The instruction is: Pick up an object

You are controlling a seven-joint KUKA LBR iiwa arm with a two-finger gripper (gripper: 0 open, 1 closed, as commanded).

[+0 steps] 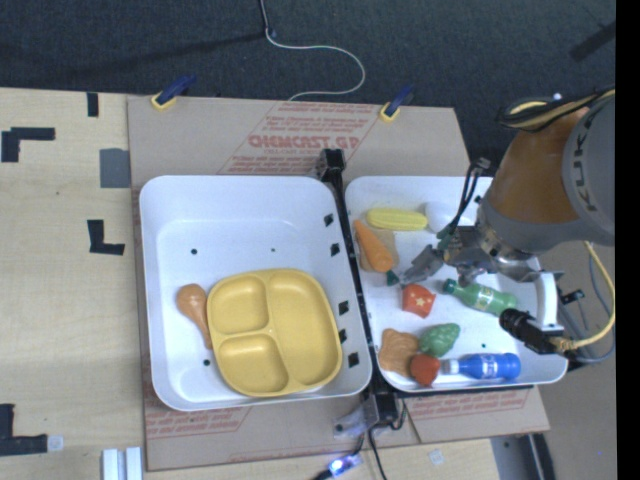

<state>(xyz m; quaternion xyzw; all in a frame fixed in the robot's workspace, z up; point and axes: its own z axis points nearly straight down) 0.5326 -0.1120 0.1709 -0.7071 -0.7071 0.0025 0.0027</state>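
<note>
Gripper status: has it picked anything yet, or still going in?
Done: the arm has reached over the right bin. In hand: nothing visible; the gripper sits low among the items, between the carrot and the red piece. Left: close on an object and lift it. The corn and blue bottle lie untouched.

The right bin (450,190) is crowded: corn (397,219), carrot (375,249), red block (418,299) and 2 bottles (481,296) lie close together. Bare floor shows along the left bin's (160,208) upper half, above the yellow plate (275,330).
</note>
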